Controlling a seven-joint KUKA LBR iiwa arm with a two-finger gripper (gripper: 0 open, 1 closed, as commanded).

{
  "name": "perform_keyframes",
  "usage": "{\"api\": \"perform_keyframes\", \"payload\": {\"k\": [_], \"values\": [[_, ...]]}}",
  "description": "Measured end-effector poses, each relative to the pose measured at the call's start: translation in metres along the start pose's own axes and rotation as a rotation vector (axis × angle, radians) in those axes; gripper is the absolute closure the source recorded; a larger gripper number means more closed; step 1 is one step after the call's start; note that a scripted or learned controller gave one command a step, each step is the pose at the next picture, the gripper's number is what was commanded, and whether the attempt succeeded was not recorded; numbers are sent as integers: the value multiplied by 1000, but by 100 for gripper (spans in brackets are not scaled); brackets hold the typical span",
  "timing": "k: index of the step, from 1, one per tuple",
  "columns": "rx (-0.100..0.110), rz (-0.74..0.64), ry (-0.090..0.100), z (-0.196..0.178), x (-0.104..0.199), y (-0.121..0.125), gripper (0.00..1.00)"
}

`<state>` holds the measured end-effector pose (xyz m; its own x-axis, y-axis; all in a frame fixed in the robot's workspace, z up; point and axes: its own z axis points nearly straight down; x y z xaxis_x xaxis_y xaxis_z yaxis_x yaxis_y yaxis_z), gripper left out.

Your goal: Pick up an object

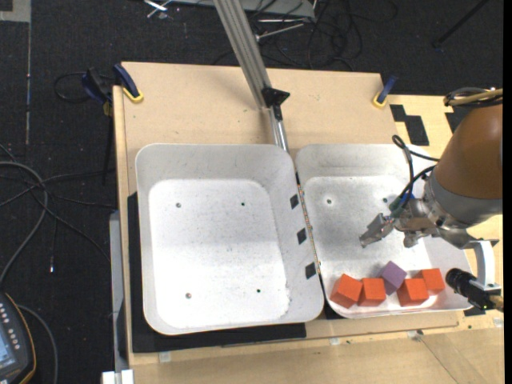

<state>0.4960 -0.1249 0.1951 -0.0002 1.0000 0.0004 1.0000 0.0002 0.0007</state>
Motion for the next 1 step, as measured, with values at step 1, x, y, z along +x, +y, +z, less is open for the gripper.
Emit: {"api": "perform_keyframes", "payload": {"k": [1], "values": [[-7,1,-6,-37,-53,57,0]]}}
